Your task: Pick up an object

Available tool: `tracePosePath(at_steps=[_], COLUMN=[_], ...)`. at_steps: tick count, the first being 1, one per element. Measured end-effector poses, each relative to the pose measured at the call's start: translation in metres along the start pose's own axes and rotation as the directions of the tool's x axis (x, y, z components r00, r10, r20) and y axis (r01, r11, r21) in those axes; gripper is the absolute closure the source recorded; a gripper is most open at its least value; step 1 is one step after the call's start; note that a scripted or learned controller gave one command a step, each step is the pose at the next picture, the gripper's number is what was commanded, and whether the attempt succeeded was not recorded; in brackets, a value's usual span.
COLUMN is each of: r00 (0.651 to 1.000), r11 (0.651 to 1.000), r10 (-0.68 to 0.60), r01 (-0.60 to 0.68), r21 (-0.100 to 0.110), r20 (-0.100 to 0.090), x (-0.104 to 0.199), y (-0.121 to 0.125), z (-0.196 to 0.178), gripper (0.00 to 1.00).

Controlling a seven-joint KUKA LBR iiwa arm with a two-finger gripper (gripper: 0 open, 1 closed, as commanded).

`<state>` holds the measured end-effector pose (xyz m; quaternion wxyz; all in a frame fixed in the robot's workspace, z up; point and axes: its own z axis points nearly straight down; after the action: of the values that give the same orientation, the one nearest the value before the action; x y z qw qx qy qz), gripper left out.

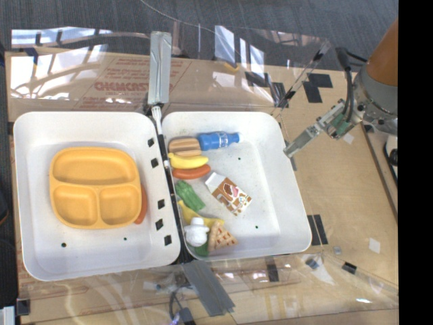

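The right bin [284, 202] holds a heap of toy food along its left wall. At the top lie a blue bottle [218, 140] and a bun [183, 145], with a yellow banana [188, 160] and a red sausage [191, 172] below them. Further down are a green pepper [189, 195], a brown-and-white snack packet [231, 195], a white piece [197, 233] and a waffle [221, 237]. My gripper [293, 146] hangs above the bin's upper right rim, slanting down-left, well apart from every item. Nothing is in it.
The left bin [27, 202] carries a yellow divided plate [95, 186] with an orange item [141, 207] at its right edge. A row of black clips [161, 193] marks the divider between the bins. Bare bench [352, 215] lies to the right.
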<state>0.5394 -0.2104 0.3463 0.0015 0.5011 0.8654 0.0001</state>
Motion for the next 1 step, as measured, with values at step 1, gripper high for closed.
tracePosePath(at_steps=[1], r00=[0.996], r11=[0.996], r10=[0.086], r01=[-0.085], r21=[0.012], r20=[-0.012], x=[0.0018], y=[0.0034], z=[0.1754], gripper=[0.0])
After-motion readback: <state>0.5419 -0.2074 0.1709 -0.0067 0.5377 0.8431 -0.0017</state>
